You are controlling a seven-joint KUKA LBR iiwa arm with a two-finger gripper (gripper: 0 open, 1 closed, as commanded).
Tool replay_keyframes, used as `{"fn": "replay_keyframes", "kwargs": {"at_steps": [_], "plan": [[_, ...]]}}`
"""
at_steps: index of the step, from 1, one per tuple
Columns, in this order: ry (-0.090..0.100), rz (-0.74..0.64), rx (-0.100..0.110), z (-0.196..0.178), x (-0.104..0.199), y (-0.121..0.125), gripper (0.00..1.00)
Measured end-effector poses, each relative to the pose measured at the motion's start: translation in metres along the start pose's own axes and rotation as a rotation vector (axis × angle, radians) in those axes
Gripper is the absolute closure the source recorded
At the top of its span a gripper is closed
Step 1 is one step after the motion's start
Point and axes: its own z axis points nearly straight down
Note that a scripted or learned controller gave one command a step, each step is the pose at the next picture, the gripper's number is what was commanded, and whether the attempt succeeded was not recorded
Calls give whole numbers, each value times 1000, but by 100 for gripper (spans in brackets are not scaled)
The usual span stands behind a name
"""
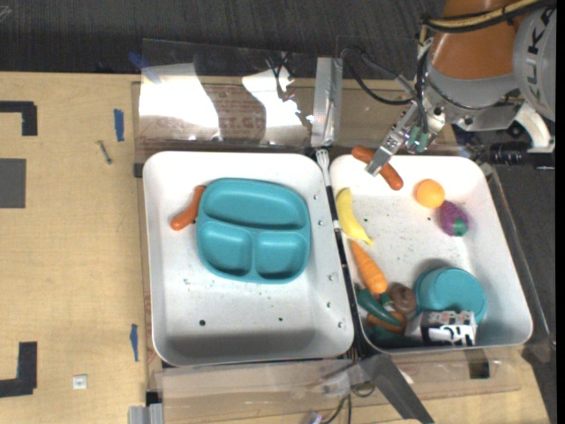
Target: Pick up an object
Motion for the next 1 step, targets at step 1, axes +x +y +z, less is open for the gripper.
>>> {"fn": "replay_keyframes", "kwargs": {"at_steps": [1], "plan": [[7,-139,5,17,17,11,100]]}}
